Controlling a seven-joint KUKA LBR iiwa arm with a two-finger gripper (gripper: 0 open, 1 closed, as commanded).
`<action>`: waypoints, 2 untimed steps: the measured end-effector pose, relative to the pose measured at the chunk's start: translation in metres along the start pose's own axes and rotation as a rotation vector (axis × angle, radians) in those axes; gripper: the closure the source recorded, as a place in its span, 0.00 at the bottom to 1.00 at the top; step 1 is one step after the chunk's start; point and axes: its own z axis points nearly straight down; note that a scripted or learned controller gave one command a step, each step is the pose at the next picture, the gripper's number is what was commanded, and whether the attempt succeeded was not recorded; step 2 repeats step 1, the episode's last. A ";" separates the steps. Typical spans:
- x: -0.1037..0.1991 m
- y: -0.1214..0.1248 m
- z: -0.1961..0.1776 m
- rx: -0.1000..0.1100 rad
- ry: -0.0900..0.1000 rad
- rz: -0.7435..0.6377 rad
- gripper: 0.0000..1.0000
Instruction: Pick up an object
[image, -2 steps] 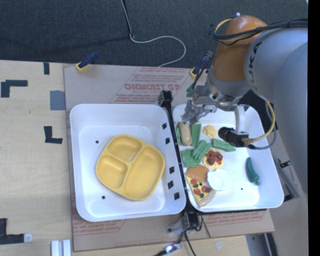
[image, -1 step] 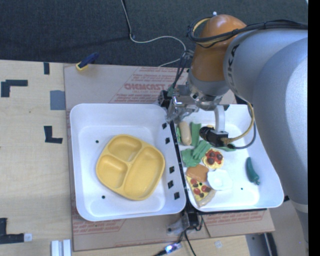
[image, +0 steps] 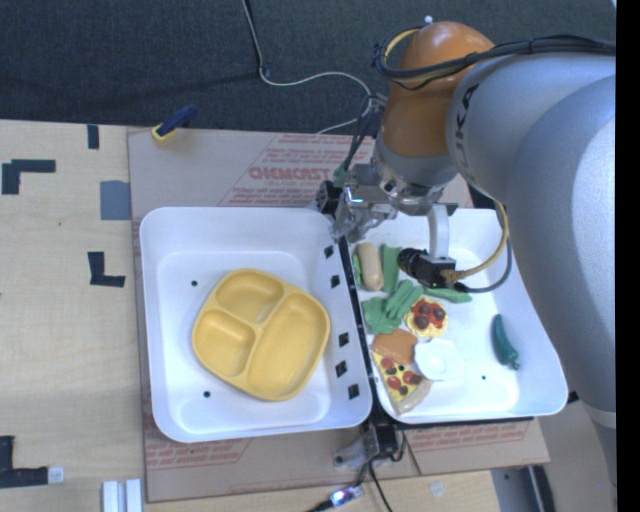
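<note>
My gripper hangs below the orange wrist band, over the far left corner of the right bin. Just beneath and in front of it lies a tan bread roll beside green leafy pieces. Nearer the front lie a round red-topped piece, a brown toast, a pizza slice and a white round piece. A dark green vegetable lies apart at the right. Nothing is seen held in the gripper.
A yellow divided plate rests in the left bin. The wall between the two bins runs right beside the gripper. A cable and a blue-yellow clip lie on the bench behind the bins. The grey arm covers the right bin's far right.
</note>
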 end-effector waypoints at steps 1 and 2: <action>-0.010 -0.004 -0.013 -0.001 0.000 0.000 1.00; -0.010 -0.004 -0.013 -0.001 0.000 0.000 1.00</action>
